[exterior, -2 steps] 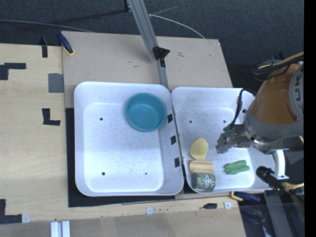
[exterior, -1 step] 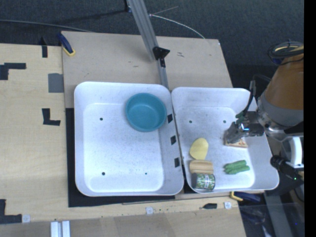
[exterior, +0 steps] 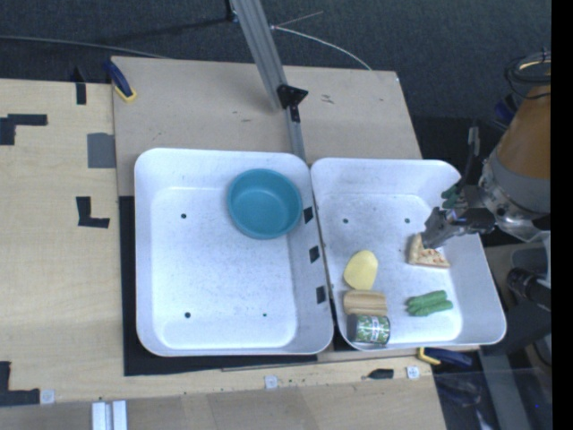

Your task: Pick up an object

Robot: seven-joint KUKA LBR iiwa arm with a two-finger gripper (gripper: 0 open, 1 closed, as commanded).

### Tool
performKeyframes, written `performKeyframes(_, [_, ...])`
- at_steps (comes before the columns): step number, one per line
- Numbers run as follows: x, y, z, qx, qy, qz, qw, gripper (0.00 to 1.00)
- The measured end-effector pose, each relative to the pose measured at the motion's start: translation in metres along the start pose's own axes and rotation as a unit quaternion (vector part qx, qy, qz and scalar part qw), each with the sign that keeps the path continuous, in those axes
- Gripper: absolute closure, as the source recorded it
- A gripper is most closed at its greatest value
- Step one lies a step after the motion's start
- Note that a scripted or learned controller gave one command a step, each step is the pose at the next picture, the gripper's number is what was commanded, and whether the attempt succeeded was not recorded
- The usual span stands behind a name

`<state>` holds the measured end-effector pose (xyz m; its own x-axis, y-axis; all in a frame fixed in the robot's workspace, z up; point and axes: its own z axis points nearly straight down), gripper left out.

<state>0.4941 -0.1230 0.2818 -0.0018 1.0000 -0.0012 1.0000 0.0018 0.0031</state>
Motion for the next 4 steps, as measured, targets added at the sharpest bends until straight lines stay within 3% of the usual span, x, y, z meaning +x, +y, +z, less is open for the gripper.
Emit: performKeyframes(4, [0.168, 0.078, 0.035, 0.002, 0.000, -0.001, 1.0000, 1.00])
